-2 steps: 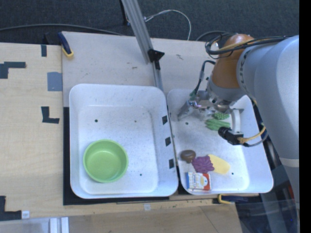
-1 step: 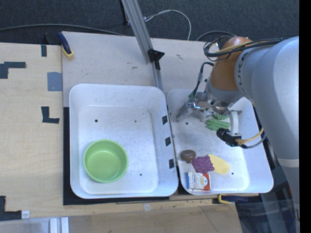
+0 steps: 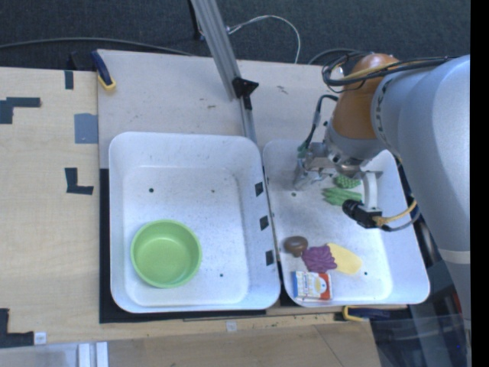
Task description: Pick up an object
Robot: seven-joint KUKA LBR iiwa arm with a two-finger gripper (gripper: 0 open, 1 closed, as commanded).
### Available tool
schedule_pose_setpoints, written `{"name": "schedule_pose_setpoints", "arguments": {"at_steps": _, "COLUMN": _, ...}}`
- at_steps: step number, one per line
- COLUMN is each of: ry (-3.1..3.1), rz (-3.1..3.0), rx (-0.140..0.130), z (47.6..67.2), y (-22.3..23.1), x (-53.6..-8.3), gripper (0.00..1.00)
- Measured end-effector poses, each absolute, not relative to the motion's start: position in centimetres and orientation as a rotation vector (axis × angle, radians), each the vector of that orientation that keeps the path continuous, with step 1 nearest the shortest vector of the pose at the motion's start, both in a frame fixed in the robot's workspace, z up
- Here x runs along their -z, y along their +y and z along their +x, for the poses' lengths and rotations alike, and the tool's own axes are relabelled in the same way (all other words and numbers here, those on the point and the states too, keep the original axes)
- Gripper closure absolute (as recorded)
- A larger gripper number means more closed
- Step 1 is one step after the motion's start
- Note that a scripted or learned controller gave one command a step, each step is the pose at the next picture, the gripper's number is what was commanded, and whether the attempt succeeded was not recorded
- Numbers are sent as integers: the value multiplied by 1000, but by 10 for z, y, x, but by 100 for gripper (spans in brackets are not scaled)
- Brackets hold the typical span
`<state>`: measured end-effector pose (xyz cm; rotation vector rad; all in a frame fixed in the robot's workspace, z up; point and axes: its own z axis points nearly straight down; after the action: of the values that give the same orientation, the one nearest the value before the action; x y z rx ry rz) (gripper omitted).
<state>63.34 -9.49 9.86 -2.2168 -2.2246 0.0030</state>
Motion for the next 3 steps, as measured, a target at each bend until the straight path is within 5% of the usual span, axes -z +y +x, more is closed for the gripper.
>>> {"name": "schedule_pose_setpoints", "arguments": {"at_steps": 3, "ry": -2225, "rz": -2223, "rx": 3, "z": 630, "y": -100, "x": -250, "gripper": 100}}
